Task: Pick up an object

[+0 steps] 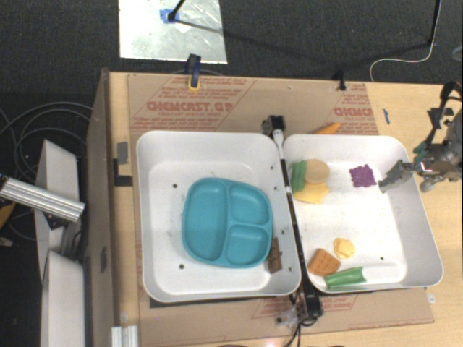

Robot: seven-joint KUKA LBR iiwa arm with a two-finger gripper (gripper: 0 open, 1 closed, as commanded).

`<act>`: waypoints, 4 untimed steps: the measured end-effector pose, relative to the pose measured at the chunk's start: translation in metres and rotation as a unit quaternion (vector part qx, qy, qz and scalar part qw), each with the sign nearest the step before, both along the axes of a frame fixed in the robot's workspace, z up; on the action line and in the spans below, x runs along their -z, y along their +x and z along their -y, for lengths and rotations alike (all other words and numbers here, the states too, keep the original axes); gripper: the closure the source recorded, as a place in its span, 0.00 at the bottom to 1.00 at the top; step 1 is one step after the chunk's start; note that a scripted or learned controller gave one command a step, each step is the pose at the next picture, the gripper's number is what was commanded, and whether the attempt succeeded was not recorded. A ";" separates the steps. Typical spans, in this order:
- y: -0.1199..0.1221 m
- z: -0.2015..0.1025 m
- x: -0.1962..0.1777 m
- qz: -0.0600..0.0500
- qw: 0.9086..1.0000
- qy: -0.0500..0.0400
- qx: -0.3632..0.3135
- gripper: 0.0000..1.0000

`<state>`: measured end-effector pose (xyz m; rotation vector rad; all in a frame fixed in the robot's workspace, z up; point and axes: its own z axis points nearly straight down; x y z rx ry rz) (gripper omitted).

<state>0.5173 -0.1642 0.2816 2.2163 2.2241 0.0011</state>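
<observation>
Camera view. Nearest the camera, along the front wall of the right bin, lie a green pod, an orange piece touching it, and a small yellow piece just behind. Toward the back of this bin sit a purple piece, and, against the divider, a cluster of a green strip, a tan disc and a yellow wedge, all touching. The left bin holds a blue tray with a brown piece at its front right corner. A carrot lies on the worktop behind the bins.

The gripper hangs at the right bin's right rim, apart from every object. The spread of the fingers cannot be told from here; nothing is seen between them.

Judgement: the pick has not begun. The purple piece is the nearest target and stands free of neighbours, so it suits a clean grasp. The arm should centre above it, come straight down and straddle it. The cluster by the divider is a poorer choice, since it risks catching two items or striking the wall.
</observation>
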 end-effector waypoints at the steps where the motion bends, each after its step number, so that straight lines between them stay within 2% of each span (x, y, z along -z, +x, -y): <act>1: 0.074 0.043 0.188 0.004 1.000 -0.001 -0.001 0.00; 2: 0.156 0.018 0.195 0.005 1.000 -0.001 -0.003 0.00; 3: 0.118 0.043 0.196 0.001 1.000 0.000 0.001 0.00; 4: 0.120 0.043 0.184 0.004 1.000 -0.002 0.000 1.00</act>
